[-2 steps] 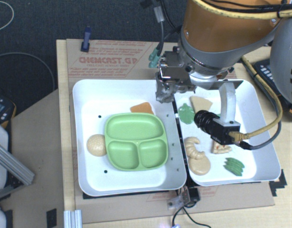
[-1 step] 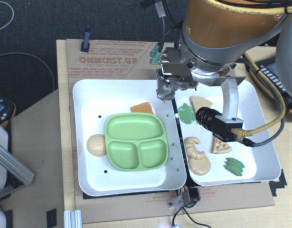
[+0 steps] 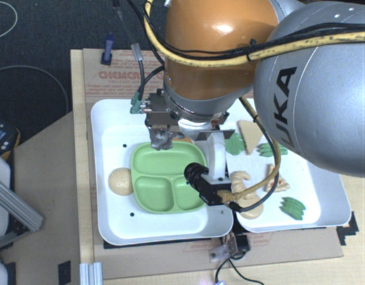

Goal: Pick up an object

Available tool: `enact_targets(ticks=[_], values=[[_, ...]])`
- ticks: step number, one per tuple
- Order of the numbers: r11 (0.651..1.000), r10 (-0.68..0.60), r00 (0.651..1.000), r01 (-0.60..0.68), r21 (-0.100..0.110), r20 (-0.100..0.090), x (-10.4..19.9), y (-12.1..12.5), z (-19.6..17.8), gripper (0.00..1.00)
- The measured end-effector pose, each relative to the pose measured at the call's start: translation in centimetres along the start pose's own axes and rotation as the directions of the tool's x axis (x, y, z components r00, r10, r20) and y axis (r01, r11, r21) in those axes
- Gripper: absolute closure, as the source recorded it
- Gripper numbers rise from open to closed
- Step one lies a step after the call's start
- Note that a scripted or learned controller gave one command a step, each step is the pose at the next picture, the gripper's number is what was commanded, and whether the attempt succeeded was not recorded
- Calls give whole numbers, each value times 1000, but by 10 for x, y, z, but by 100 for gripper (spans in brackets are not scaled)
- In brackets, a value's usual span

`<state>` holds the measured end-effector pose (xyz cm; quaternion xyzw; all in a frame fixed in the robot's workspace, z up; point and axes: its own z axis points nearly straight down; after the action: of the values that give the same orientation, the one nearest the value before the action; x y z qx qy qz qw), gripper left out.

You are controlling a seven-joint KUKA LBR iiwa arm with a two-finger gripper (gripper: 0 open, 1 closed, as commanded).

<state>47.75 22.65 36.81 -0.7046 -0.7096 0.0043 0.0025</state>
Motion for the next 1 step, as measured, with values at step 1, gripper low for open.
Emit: enact_targets(ticks=[1], values=[[1000,11,1000,-11,5,4,-26,14,130,100]])
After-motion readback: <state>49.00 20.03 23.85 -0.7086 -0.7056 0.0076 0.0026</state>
